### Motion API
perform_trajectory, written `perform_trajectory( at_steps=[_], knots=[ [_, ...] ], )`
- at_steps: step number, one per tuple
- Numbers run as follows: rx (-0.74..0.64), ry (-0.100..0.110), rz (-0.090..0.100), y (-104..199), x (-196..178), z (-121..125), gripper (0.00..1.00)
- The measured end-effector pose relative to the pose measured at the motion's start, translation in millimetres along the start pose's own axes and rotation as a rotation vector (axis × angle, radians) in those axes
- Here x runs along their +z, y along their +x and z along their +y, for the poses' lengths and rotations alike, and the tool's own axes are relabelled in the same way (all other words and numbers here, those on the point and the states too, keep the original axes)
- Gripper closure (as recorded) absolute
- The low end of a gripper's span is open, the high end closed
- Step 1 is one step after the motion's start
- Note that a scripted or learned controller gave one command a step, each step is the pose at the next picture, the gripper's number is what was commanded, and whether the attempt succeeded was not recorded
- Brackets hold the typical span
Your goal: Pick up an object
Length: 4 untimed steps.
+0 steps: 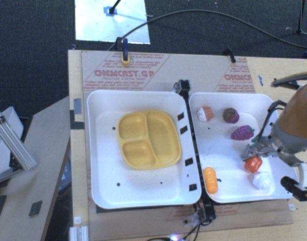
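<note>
1. A red toy pepper (252,164) lies in the right bin (221,197), near its right side.
2. The gripper (254,152) hangs just above it; whether it is clenched cannot be told.
3. Nearby: purple grapes (242,132), a white lump (261,181), an orange piece (210,179).
4. The left bin (105,197) holds a yellow divided plate (148,138).

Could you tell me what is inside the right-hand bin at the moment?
The right bin holds a white-and-orange piece, a dark round fruit, purple grapes, a red piece under the gripper, a white lump and an orange piece. The arm covers the far right.
</note>
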<state>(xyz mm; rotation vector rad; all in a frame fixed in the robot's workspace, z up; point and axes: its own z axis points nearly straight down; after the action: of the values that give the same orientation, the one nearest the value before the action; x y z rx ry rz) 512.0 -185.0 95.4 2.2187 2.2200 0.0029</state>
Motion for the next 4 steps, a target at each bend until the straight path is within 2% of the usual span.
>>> perform_trajectory(
  at_steps=[3,4],
  knots=[
    [-0.004,-0.004,-0.002,-6.6,-177.6,9.5,1.00],
    [-0.010,0.000,0.002,48.7,-180.5,10.6,1.00]
  ],
)
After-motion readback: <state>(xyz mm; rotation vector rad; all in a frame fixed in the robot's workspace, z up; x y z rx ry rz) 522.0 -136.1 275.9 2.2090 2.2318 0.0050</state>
